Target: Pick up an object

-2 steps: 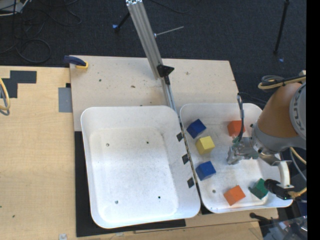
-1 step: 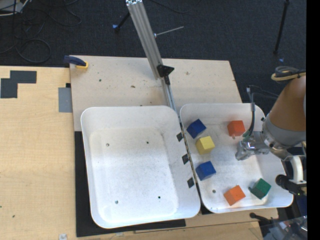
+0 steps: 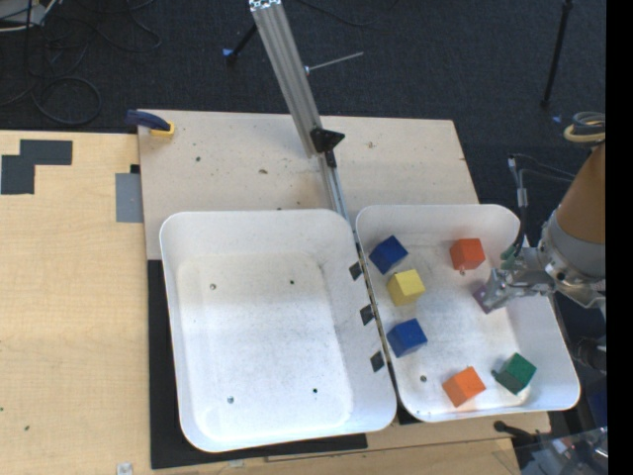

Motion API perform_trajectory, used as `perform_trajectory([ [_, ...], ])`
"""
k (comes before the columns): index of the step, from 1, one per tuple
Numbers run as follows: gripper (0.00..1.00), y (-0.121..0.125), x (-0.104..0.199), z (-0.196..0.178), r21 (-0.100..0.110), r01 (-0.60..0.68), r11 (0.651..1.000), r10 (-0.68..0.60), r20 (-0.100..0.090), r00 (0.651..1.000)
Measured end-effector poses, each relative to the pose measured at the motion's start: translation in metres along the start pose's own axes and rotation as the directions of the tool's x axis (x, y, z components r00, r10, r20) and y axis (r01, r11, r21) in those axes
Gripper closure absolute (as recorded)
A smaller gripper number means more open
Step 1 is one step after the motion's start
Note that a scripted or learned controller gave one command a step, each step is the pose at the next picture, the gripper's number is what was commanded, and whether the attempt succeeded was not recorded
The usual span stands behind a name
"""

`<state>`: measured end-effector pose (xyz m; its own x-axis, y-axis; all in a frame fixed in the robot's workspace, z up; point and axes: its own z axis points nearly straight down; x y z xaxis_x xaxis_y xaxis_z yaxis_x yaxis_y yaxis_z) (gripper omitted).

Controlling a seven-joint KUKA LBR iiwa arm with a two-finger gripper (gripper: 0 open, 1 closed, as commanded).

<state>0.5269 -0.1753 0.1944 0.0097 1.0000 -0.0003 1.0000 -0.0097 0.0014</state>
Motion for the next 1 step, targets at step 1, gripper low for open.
perform_trajectory([
  [1, 1.00, 0.0012, -0.0010, -0.0529, -0.002, 0.011, 1.000, -0.011, 0.001, 1.000],
])
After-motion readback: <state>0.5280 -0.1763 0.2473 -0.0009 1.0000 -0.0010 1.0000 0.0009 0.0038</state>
